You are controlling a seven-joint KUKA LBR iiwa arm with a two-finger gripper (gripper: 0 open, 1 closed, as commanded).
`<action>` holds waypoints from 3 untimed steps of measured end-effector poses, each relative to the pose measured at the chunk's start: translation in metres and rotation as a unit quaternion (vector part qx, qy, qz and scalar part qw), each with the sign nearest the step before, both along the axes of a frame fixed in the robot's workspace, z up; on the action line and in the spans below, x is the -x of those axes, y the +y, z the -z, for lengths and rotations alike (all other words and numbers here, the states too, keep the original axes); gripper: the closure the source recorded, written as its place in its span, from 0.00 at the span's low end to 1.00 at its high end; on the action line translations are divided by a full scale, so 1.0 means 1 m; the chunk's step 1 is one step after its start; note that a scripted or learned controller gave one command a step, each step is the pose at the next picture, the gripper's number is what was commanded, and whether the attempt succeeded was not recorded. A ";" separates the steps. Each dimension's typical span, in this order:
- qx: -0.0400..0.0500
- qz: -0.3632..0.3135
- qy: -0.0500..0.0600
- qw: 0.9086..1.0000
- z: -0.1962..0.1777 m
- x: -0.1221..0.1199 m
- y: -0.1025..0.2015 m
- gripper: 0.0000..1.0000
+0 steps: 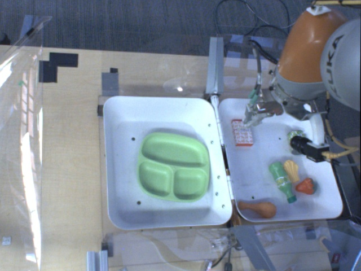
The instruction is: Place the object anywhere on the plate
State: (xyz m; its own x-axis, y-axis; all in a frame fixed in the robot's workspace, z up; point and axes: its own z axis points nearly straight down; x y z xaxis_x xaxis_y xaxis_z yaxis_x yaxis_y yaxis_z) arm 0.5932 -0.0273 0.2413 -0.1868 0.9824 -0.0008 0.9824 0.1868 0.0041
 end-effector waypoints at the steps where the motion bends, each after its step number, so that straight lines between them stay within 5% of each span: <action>1: 0.000 0.062 0.001 0.998 0.050 0.043 -0.079 1.00; 2: 0.000 0.030 -0.001 1.000 0.023 0.089 -0.092 1.00; 3: 0.000 -0.053 -0.002 0.999 -0.007 0.093 -0.008 1.00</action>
